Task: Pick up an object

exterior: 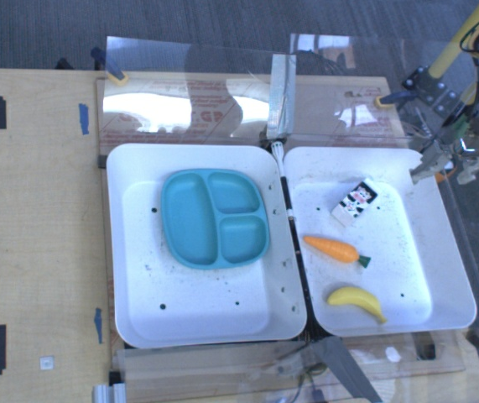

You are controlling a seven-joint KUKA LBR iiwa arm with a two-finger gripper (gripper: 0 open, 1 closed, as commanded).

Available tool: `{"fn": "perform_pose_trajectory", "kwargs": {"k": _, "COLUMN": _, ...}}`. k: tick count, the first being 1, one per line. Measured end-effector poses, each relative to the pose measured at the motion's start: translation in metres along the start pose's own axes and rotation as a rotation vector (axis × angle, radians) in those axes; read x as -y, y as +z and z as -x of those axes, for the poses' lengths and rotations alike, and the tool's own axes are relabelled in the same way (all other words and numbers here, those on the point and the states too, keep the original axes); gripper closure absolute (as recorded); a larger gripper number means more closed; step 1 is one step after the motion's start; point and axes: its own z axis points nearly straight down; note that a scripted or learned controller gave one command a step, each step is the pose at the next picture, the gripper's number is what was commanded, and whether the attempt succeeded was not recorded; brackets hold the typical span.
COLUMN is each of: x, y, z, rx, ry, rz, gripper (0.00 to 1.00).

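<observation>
Inside the right bin [440, 225] lie a smooth curved banana [356, 301] and a tapered carrot [332, 249]; fingers' [431, 168] spread perhaps unreadable.

Brightly and evenly lit from above. Strong white glare on the clear panels [189, 107] behind the bins [138, 309]. Soft, short shadows under the banana [356, 300] and carrot [333, 249]. Slightly soft focus, with mild graininess throughout.
</observation>
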Motion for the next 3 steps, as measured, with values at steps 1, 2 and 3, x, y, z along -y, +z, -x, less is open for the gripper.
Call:
{"fn": "perform_pose_trajectory", "kwargs": {"k": 1, "x": -0.039, "y": 0.124, "z": -0.017, "rx": -0.004, "ry": -0.146, "rz": -0.010, "gripper": 0.00}}
{"fn": "perform_pose_trajectory", "kwargs": {"k": 2, "x": -0.050, "y": 0.160, "z": -0.061, "rx": 0.009, "ry": -0.186, "rz": 0.024, "gripper": 0.00}}
{"fn": "perform_pose_trajectory", "kwargs": {"k": 3, "x": 0.011, "y": 0.168, "z": -0.080, "rx": 0.017, "ry": -0.125, "rz": 0.065, "gripper": 0.00}}
